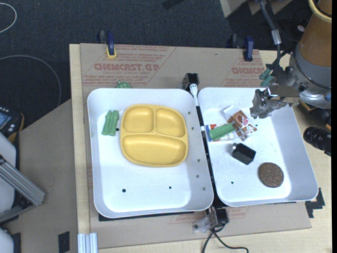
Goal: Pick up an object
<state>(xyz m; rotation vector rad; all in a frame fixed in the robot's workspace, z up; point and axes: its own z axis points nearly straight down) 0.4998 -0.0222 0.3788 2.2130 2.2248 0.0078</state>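
on the bench, your claw (pixel 259 109) hangs beside the crowded packet (pixel 239 121) and green stick (pixel 221 131); you cannot tell its state, so it may catch both.

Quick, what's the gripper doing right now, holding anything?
Gripper: above the right white bin, near a small printed packet; open or shut cannot be told.

I see two glossy white plastic bins (pixel 152 204), a smooth yellow plastic tray (pixel 154 135) with a soft sheen, a matt black block (pixel 243 153), and a rough brown disc (pixel 270 174) at five o'clock.
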